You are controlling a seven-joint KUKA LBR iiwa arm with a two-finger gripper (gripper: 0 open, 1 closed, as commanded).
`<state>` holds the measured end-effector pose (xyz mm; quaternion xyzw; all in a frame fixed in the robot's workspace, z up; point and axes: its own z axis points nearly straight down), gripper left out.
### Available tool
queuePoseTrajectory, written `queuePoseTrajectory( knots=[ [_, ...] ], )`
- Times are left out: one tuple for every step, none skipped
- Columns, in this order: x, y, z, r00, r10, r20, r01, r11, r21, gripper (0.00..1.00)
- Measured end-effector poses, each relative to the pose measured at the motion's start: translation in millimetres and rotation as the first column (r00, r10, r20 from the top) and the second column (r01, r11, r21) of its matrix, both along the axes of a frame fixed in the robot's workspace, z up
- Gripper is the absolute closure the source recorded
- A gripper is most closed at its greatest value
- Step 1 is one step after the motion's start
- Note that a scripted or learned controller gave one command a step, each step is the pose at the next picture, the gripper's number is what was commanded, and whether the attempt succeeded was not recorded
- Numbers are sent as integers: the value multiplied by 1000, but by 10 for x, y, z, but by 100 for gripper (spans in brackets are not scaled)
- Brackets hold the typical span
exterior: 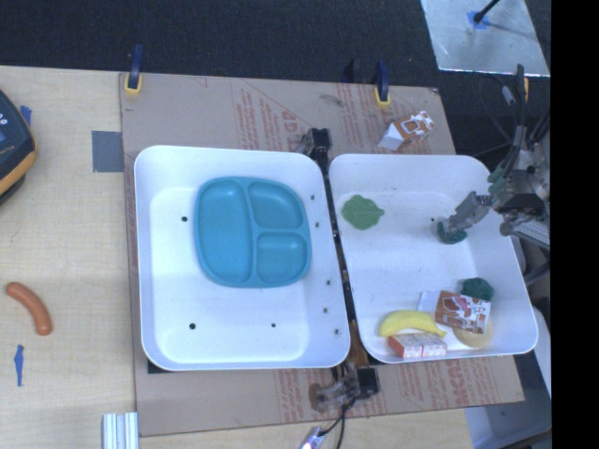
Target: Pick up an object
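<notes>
one blue tray [251, 231] in the left bin [150, 251]; jaws [454, 231] low in the right bin [402, 171], grip unclear.

White bins [150, 251] glossy plastic; blue tray [251, 232] smooth plastic; bench [65, 251] wood.

Two white bins [150, 251]: the left holds a light blue divided plate [252, 231]; the right a green leaf [361, 212], yellow banana [410, 323], red-and-white box [417, 346] and dark green piece [476, 288]. An orange-red sausage [30, 308] lies far left on the tan bench [65, 251]
</notes>
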<state>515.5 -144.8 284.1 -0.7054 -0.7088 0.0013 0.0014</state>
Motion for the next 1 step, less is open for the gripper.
queuePoseTrajectory(
  knots=[
    [236, -363, -1103, 1000, 0, 0, 0, 1000, -1, 0]
  ],
)
